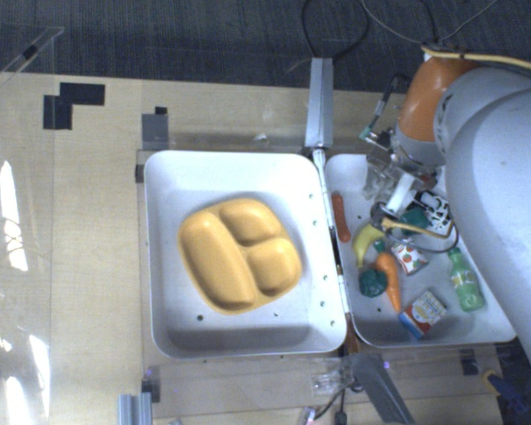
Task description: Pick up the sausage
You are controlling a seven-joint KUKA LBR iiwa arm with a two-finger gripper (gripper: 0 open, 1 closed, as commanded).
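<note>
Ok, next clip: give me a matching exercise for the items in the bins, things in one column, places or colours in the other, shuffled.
Things:
1. sausage
2. yellow divided tray
3. green bottle
4. carrot

Descriptions:
A. lies in the left bin
B. near the right bin's right side, beside the arm
C. thin and red, along the right bin's left wall
D. orange, in the middle of the right bin's pile

Pairs: 1-C, 2-A, 3-B, 4-D

Pale wood bench (71,237) w/ 2 black markers, dark grey carpet (159,16) behind, glare at left.
</note>
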